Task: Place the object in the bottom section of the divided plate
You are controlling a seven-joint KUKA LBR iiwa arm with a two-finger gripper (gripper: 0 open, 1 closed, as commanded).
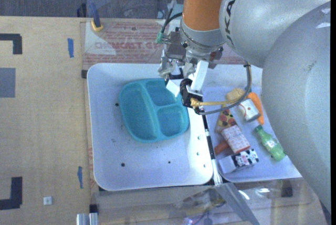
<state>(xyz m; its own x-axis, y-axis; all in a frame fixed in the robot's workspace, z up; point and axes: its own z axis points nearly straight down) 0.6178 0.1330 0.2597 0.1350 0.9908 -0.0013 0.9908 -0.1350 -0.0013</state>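
A teal divided plate (140, 111) lies flat in the left white bin (113, 158), toward its upper right. It has one long section on the left and two smaller ones on the right. My gripper (177, 81) hangs over the plate's upper right corner, near the wall shared by the two bins. The wrist and the orange band hide what lies directly under the gripper. I cannot make out any object in it.
The right bin (286, 169) holds several small items: a green bottle (269, 142), an orange piece (255, 103), a pizza slice (226, 120), a red box (235, 139) and a black and white pack (245, 158). The grey arm covers the right bin's far side.
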